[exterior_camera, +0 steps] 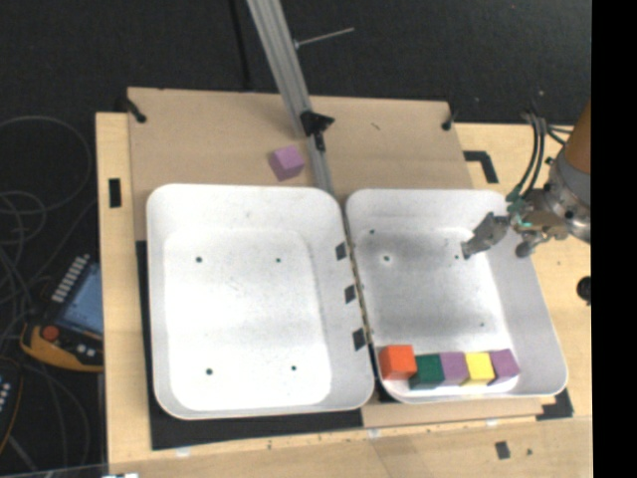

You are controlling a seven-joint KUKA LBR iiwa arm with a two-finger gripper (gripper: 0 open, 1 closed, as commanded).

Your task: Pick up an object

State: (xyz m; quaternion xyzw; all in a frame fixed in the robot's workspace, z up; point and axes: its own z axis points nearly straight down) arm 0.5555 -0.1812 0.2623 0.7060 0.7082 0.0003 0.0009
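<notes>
Over the right bin's [518, 297] upper right corner: gripper [488, 235], hanging above the bin floor, nothing seen between its tips. Cannot tell from this slant whether wide or narrow. Grey wrist and cabling behind it, orange band just showing at the frame's right, arm reaching in low and roughly level, tool angled down and toward the left.

Along the same bin's near wall: a row of five blocks, touching side by side, orange block [398, 359] at the left end, then green block [429, 369], a purple block [454, 366], yellow block [481, 366], and another purple one [504, 362] at the right end. Row's long axis running left to right, parallel to the near rim. From the gripper, well apart, toward the camera and slightly left; right-end blocks likely nearest.

Beyond the bins, on the bare board: lone purple cube [287, 161], beside the slanted metal post [284, 58], far from the gripper.

Left bin [179, 267]: bare white floor.
</notes>
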